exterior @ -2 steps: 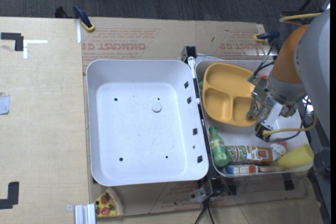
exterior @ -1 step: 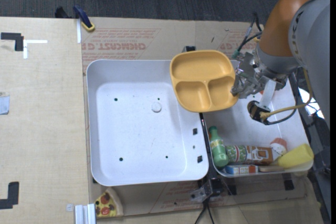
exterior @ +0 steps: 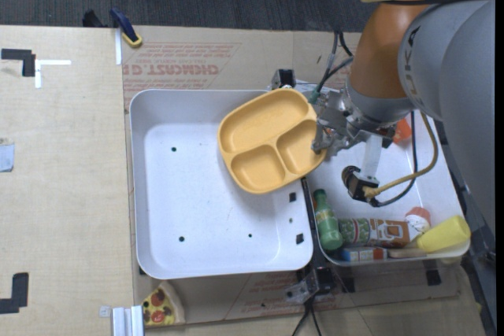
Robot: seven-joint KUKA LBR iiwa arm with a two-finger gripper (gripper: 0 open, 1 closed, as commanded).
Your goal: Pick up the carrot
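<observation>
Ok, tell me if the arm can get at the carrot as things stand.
Probably not directly. The claw sits at the rim of the yellow divided plate, while the carrot lies in the right bin under the arm, mostly hidden. It would likely need to back off and re-aim.

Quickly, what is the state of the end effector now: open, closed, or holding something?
End effector: closed on the rim of the yellow divided plate, which it holds tilted over the left bin; it is not holding the carrot.

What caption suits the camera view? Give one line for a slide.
Gripper at the edge of a yellow divided plate that overhangs the left bin; a green bottle lies in the right bin.
</observation>
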